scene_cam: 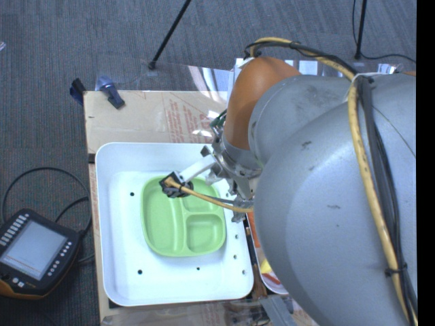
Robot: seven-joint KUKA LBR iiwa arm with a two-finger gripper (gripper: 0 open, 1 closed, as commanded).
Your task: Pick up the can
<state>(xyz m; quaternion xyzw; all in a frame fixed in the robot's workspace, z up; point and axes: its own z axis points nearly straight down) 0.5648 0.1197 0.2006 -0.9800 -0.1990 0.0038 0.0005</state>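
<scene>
**Arm blocks our view right of the green tray**

The grey arm (326, 195) covers nearly everything right of the green divided tray (183, 226), so we cannot tell where the can lies. Nor can we tell whether the gripper (230, 182), by the tray's far right corner, is spread or closed. The tray lies flat in the left white bin (115, 182). Well left of the tray, a teach pendant (30, 250) rests on the carpet.
</scene>
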